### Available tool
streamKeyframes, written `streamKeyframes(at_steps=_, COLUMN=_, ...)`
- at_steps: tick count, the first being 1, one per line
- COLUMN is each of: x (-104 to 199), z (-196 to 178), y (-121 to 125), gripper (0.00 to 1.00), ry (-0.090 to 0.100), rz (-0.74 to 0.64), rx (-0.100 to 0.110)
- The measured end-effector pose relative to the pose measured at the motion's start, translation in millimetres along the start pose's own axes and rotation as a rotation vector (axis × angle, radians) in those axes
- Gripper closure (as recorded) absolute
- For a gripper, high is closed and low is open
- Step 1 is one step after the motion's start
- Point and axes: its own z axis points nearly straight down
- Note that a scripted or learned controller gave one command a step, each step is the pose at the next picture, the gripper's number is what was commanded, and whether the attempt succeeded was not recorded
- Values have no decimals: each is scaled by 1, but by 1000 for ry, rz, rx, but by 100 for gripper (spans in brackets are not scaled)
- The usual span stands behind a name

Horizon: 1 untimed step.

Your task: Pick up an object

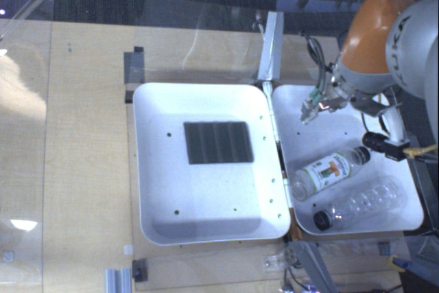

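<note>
The gripper (313,108) hovers above the right bin (291,121), beyond the labelled clear bottle (328,173); its fingers hold nothing, though I cannot tell their spread. The approach is in hand; next, descend onto the bottle.

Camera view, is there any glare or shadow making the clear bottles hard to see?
In the camera view, the clear ribbed plastic bottle with a black cap nearly blends into the right white bin; the clear labelled bottle reads better. A soft shadow darkens the left white bin along its near wall, and bright glare washes the bench's left edge.
</note>
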Motion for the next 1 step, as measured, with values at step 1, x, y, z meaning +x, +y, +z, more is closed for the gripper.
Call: streamKeyframes(at_steps=1, x=0, z=0, y=0, gripper=0, ry=0, rz=0, rx=0)
